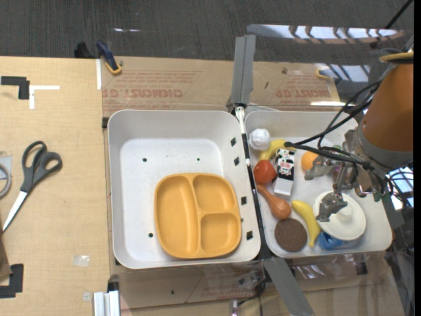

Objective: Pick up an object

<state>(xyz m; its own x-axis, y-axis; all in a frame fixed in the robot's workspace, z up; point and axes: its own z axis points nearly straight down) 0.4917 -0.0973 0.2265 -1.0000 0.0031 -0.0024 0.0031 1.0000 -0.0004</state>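
I see the end effector (331,206) low in the right bin (368,245), over the white lid (347,224); the banana (306,220) lies just left, running top-to-bottom. Its grip I cannot tell.

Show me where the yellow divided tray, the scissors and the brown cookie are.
yellow divided tray (197,214), camera view, middle divider.
scissors (38,163), camera view, black handles.
brown cookie (290,234), camera view, top face.
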